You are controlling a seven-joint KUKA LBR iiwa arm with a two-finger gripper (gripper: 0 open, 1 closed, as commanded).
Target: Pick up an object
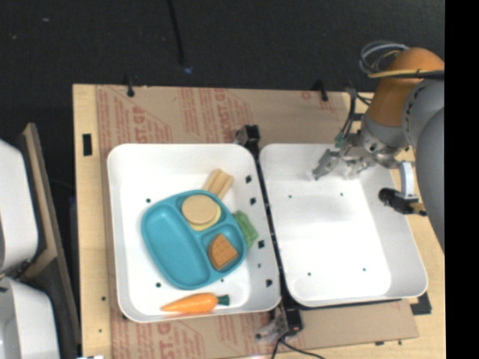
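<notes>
In the left bin (127,200) lies a blue divided plate (179,249) holding a round tan cookie (202,210) and a brown waffle piece (222,252). A tan wooden block (218,182) rests against the plate's far edge, a green piece (245,229) pokes out at its right, and an orange carrot (196,303) lies near the bin's front wall. My gripper (338,163) hovers over the far edge of the right bin (344,253), well away from all these objects. Its fingers are spread with nothing between them.
The arm's grey body and orange band (400,88) occupy the upper right. A black clip (248,134) sits at the far junction of the bins. The bins rest on a cardboard-covered bench (172,114); white equipment stands at the far left.
</notes>
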